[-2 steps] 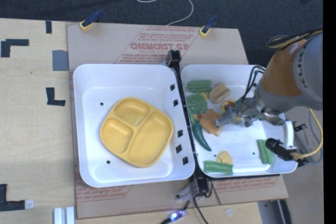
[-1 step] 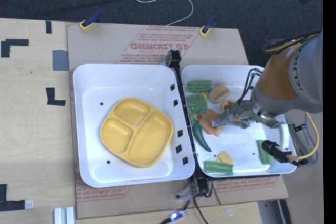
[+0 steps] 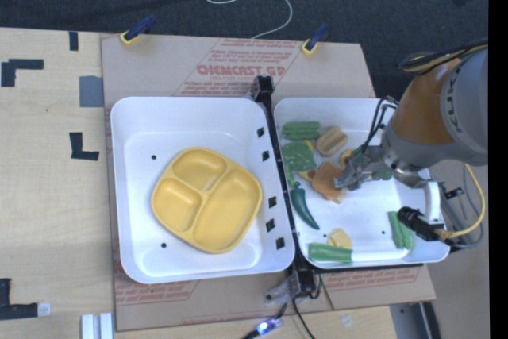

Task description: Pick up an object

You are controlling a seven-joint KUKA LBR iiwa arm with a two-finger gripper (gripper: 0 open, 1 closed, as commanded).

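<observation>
The right bin holds several toy foods: a green piece at the back, a tan bread roll, an orange-brown piece, a dark green pepper, a small yellow piece, and green pieces at the front and right. My gripper reaches in from the right and hangs low over the bin's middle, right at the edge of the orange-brown piece. Nothing shows held between its fingers.
The left bin carries a yellow divided plate. A black divider with clips runs between the bins. A white cable lies behind the cardboard base. The arm's body and cables fill the right bin's right side.
</observation>
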